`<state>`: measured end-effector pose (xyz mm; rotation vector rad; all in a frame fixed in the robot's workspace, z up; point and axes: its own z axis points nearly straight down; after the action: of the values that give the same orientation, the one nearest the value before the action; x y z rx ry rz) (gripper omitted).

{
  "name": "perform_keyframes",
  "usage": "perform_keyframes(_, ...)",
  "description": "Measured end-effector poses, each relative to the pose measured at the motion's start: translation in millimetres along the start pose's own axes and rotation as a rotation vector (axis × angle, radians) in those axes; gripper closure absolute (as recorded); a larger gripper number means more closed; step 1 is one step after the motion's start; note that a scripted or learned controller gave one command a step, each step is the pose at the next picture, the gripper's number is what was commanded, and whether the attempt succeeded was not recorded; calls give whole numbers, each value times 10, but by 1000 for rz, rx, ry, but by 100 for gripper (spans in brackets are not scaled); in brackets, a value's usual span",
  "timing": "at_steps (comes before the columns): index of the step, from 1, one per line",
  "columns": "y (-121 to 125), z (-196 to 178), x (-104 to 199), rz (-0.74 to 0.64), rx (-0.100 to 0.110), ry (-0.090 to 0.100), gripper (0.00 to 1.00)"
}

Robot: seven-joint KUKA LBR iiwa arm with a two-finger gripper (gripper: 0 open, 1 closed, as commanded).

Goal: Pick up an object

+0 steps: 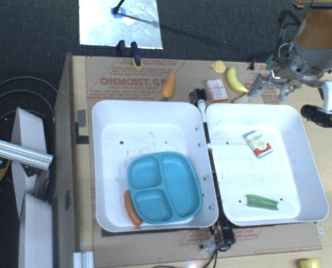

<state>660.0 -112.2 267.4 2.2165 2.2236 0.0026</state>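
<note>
The claw [272, 88] hangs at two o'clock above the right bin's [308, 149] far rim; its fingers are blurred, I cannot tell their state. Small carton [258, 143] and green pod [262, 202] lie inside this bin.

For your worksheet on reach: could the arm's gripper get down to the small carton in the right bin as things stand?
Probably yes. The carton lies alone on the floor of the right bin, with the gripper hanging above the bin's far edge and nothing between them.

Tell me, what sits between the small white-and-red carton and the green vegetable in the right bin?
Nothing: the camera view shows bare white bin floor between the carton and vegetable.
</note>
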Motion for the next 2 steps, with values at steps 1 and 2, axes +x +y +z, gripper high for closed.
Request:
perform_keyframes(1, -521, 1367, -641, 9, 13, 0, 0)
perform_keyframes(2, -461, 1177, -601, 1, -2, -1, 100)
